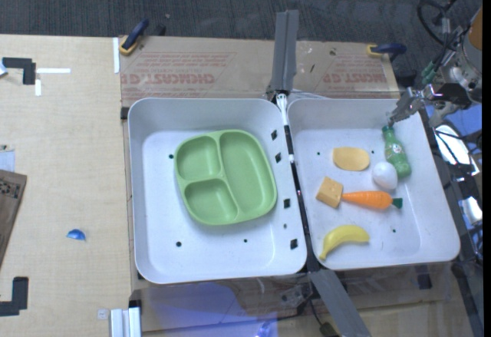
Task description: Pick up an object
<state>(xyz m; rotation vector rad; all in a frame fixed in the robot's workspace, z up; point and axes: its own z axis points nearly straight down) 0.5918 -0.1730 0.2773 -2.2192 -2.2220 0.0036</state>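
Cardboard (230,67) behind bins shows mirrored "CHEMCAST" lettering.

Green divided plate (226,176): smooth matt plastic; white bins (146,174): glossy plastic; bench top (61,166): pale wood; backing (199,67): brown cardboard

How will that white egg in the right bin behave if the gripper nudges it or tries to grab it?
The white egg looks smooth and rounded, so it would probably roll if nudged and could slip between fingers. It lies touching the green bottle and just above the carrot, so they may shift too.
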